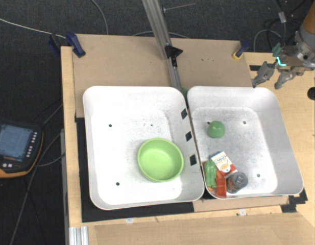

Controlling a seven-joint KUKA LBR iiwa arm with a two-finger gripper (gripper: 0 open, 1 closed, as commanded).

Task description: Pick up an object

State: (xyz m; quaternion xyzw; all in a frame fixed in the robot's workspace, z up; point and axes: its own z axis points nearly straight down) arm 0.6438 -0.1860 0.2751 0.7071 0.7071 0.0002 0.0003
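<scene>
Dark carpet surrounds a plywood bench that carries two shallow white bins side by side, with blue and yellow clamps at its far corners and a slanted aluminium post rising from its back edge. In the camera view, the left bin holds a single light-green bowl, upright, near its front right corner. The right bin holds the other candidates: a small green apple-like piece alone near the middle, and, crowded into the front left corner, a small orange-and-white carton, a green packet, a red-orange piece and a round grey metal thing, all touching or nearly so. The gripper hangs beyond the far right corner of the right bin, above the bench rather than over either bin, its two fingers spread apart with nothing between them. As a judgement, the pick has not begun: no object is lifted or even approached, and the whole of it remains, namely moving over a bin, descending, closing and raising. The apple-like piece looks the easiest target, standing clear of its neighbours; the corner cluster sits tight against the bin wall, which could block one finger. A handheld pendant lies on the floor at left, well apart.
</scene>
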